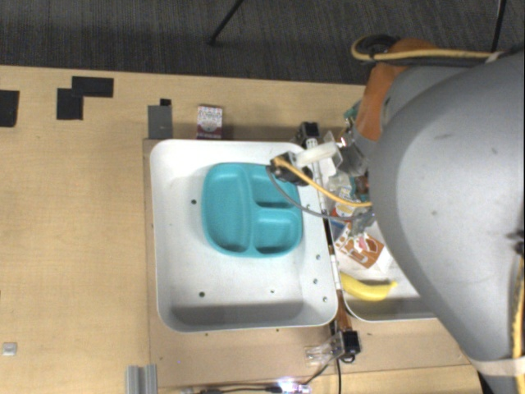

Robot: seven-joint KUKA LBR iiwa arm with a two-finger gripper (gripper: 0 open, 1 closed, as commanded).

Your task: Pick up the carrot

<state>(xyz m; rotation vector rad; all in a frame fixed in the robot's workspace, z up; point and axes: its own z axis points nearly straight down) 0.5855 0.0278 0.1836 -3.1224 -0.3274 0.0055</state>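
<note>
Plainly, largest to smallest:

Arm [447, 212]: grey bulk filling the right side, orange band [376, 105] showing at its upper left edge, hanging over the right bin and hiding most of it.

Table [74, 245]: pale wood, carrying both bins side by side; black markers along its far edge and a small printed tag near the left bin's top rim.

Left bin [176, 302]: shallow, white, holding one thing.

Teal tray [250, 212]: divided into compartments, lying flat in the upper middle of the left bin, nothing visible in it.

Right bin [385, 310]: a sliver of rim and floor visible beneath the arm.

Banana [369, 288]: yellow, lying near the right bin's front left corner, just beside the dividing rim.

Wrapped packet [361, 249]: white and orange, just behind the banana (contents hard to read).

End effector [349, 183]: cables and fittings clustered at the rim between the bins; spread or pressed together, cannot tell.

Carrot: somewhere under the arm in the right bin, presumably; no certain sighting (the orange on the packet too unclear to call).

Progress: nothing visibly lifted or gripped, so pick judged not yet done; locating, closing on and raising the carrot all left.
</note>
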